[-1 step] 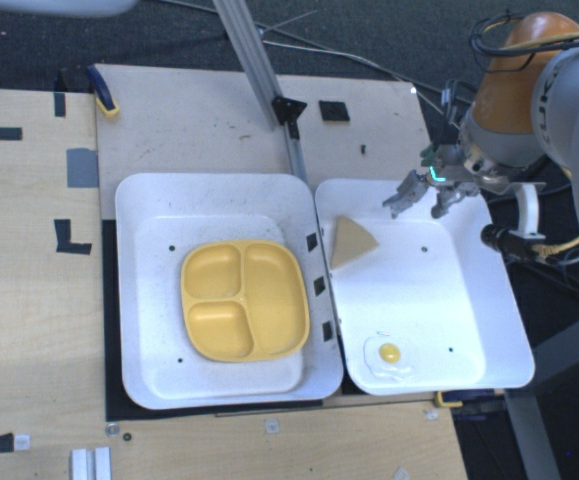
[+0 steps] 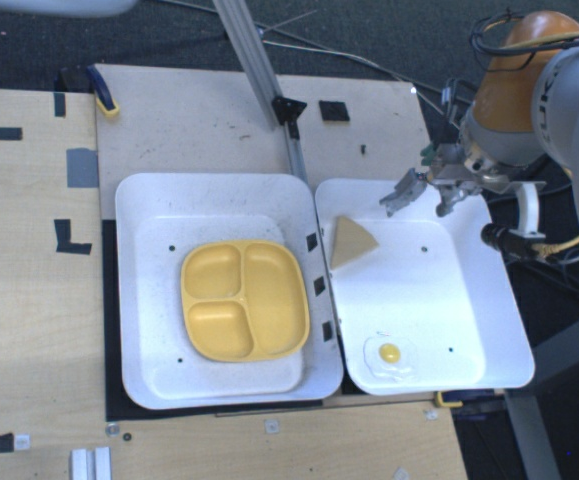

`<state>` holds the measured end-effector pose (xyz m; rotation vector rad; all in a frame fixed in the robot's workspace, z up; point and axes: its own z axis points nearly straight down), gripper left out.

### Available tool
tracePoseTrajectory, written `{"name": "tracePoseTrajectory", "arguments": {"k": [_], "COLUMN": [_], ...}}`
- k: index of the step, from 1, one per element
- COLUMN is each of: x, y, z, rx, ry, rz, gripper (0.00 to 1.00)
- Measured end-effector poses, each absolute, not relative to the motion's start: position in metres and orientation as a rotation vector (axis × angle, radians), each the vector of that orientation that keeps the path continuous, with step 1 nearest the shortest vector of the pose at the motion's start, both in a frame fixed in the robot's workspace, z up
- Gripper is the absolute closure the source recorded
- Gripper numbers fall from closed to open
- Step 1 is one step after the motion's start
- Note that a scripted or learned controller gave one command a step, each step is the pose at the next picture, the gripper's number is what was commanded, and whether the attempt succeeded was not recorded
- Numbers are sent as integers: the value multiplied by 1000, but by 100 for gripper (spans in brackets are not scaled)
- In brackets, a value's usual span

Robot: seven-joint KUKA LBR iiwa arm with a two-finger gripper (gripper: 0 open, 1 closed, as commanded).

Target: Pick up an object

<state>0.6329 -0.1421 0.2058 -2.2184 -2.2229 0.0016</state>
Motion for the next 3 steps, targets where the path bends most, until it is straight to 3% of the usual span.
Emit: {"name": "tracePoseTrajectory", "arguments": {"k": [2, 3], "x": [619, 619], "y": [-158, -158], "z": [99, 85], "rx": [-2218, -2221], "ry": [-2220, -2225], "rz": [7, 2], "gripper": [0, 0]}}
